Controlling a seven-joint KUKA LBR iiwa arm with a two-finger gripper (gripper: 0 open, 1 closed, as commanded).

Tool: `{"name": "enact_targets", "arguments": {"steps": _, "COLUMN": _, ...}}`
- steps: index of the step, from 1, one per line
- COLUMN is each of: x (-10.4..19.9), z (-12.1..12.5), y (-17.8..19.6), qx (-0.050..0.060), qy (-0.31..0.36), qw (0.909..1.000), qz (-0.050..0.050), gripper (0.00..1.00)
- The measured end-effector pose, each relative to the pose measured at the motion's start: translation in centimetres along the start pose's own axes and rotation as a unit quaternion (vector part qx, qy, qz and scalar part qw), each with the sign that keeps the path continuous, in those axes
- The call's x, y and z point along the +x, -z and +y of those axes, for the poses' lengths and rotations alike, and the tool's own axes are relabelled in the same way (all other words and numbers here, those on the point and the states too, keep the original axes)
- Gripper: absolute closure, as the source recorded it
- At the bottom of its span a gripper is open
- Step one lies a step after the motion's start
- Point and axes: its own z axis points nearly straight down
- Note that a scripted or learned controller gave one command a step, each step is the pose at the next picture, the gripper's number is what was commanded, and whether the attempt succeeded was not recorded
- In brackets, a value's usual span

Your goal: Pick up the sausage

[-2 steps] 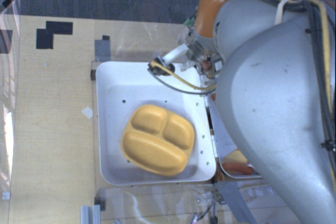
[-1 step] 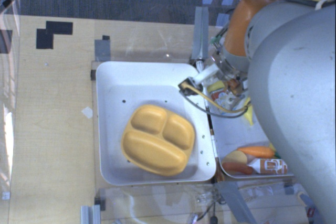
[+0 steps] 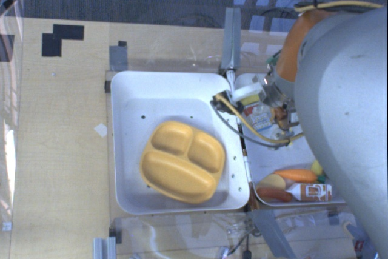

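The sausage (image 3: pixel 276 195), short and reddish brown, lies at the front edge of the right bin (image 3: pixel 262 153). It touches a pale yellow piece (image 3: pixel 273 181) behind it and a small bottle (image 3: pixel 310 192) to its right. My gripper (image 3: pixel 274 113) hangs over the back left part of the right bin, well behind the sausage and apart from it. Cables and the bulky grey arm (image 3: pixel 345 112) hide most of the gripper.
The left bin (image 3: pixel 127 100) holds a large yellow loaf-like toy (image 3: pixel 183 161). An orange carrot (image 3: pixel 295 175) and a yellow-green piece (image 3: pixel 317 167) lie just behind the sausage. The arm covers most of the right bin. A metal post (image 3: pixel 231 39) rises between the bins at the back.
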Motion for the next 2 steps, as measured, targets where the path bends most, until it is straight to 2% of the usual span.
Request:
{"name": "enact_targets", "arguments": {"steps": 1, "x": 6.3, "z": 0.2, "y": 0.1, "qx": 0.000, "qy": 0.000, "qw": 1.0000, "qz": 0.001, "gripper": 0.00}}
{"name": "enact_targets", "arguments": {"steps": 2, "x": 2.4, "z": -4.0, "y": 0.0, "qx": 0.000, "qy": -0.001, "qw": 1.0000, "qz": 0.000, "gripper": 0.00}}
